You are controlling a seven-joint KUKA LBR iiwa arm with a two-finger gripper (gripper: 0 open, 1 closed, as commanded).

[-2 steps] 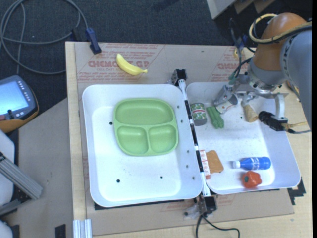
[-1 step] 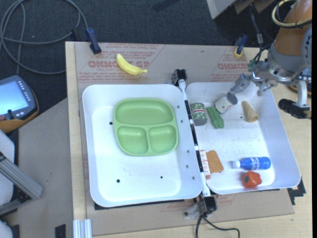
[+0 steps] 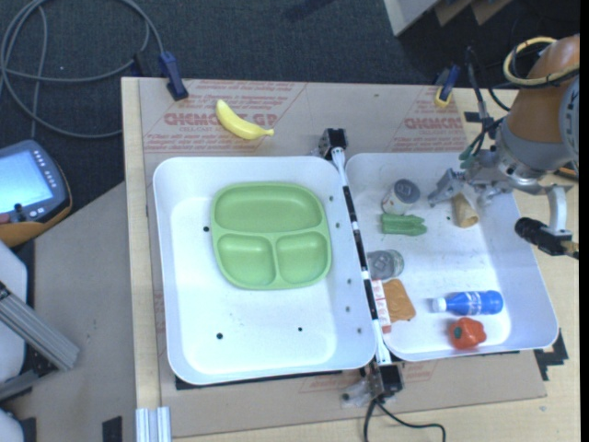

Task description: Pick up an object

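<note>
Bench, two white bins side by side; contents listed by position from the gripper.

Gripper (image 3: pixel 463 188): low over the back of the right bin (image 3: pixel 525 274), arm entering from the right. Whether the jaws are spread or closed cannot be told from this angle; nothing is visibly between them.

Tan block (image 3: pixel 465 213): just beside the gripper, on its near side, touching or almost touching. Short piece, long axis running roughly toward the front of the bin. Judged the likeliest target, being closest.

Small grey round thing (image 3: pixel 405 191): to the gripper's left, near, standing apart from the rest.

Green piece (image 3: pixel 403 225): left and slightly forward of the gripper, long axis across the bin, left to right.

Round silver lid or can (image 3: pixel 385 264): further forward and left, against the dividing wall.

Orange flat piece (image 3: pixel 398 299): forward of the can, same wall.

Blue and white bottle (image 3: pixel 468 303): well forward of the gripper, lying down, long axis across the bin.

Red thing (image 3: pixel 467 332): just beyond the bottle, at the front wall.

Green divided plate (image 3: pixel 271 235): in the left bin (image 3: pixel 184 274), well apart to the gripper's left.

Banana (image 3: pixel 241 122): on the board behind the left bin, outside both bins.

Judgement: nothing lifted yet; the short drop onto the tan block decides the pick.
</note>
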